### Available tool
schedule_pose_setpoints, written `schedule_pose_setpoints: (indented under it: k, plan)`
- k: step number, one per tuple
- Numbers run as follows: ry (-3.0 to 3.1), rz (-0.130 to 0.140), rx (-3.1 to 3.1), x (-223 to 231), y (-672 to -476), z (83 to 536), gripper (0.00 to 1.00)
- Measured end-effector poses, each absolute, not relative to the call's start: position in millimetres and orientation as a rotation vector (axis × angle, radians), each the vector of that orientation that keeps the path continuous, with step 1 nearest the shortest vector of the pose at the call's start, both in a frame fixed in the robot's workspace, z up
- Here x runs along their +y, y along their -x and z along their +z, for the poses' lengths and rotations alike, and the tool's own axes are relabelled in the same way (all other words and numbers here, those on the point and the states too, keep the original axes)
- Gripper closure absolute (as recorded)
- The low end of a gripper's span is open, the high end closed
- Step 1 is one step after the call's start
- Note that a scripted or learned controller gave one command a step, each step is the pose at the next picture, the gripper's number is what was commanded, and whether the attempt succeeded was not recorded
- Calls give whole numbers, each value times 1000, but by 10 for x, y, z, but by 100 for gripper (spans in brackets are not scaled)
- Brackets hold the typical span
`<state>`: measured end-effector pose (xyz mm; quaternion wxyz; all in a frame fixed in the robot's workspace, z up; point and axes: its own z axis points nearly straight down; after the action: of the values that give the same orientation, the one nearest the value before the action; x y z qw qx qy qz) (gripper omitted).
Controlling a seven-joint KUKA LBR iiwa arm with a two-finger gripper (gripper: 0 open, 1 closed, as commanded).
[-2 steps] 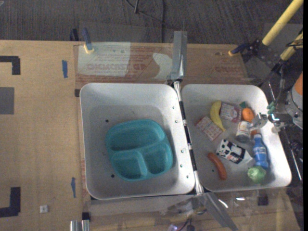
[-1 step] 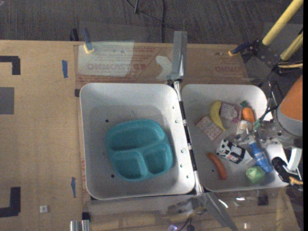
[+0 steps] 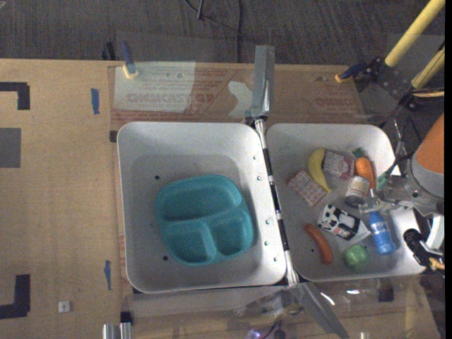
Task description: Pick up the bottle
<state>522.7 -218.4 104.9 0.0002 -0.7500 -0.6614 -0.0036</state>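
We see the arm (image 3: 432,162) cut off at 3 o'clock; gripper (image 3: 387,198) too blurred to read; bottle (image 3: 381,233) label too small to tell.

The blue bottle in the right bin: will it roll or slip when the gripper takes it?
The blue bottle lies on its side, so a nudge probably rolls it. Its smooth plastic may slip. The green ball close by could get bumped.

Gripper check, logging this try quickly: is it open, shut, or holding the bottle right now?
Gripper: cannot be told; it sits at the right bin's right side, just above the blue bottle.
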Motion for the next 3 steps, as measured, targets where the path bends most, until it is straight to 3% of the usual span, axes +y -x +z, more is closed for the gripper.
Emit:
schedule_pose_setpoints:
  k: [1,2,3]
  plan:
    - [2430,-1,-1993,-1772,-5507,2250,100]
    - [2430,0,-1993,-1771,-5506,2248,0]
    - [2400,-1,-2028,-2058,-5311,968,0]
